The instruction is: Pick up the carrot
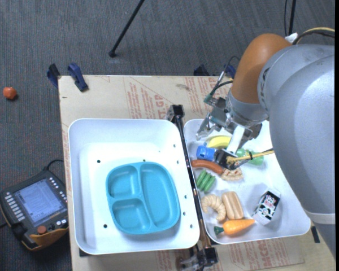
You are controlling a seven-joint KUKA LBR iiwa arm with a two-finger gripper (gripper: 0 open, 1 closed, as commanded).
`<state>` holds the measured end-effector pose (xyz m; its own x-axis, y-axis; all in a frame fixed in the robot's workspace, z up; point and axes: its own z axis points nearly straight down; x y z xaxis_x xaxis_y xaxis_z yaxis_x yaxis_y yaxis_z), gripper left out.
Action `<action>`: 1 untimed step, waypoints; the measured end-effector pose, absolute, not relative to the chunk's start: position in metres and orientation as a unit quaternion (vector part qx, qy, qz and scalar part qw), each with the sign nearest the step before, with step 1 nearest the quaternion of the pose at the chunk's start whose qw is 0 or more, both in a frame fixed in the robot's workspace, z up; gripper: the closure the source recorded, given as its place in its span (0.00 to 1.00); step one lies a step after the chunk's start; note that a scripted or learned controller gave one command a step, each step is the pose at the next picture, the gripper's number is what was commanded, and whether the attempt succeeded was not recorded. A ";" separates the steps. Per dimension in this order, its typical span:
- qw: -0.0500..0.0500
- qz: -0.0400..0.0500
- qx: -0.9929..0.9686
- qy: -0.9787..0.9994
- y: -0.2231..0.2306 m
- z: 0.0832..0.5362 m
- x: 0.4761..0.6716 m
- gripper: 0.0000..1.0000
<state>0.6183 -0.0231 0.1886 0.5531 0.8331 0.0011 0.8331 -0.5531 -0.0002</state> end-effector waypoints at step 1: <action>0.001 0.001 -0.844 -0.536 0.016 0.187 0.598 0.00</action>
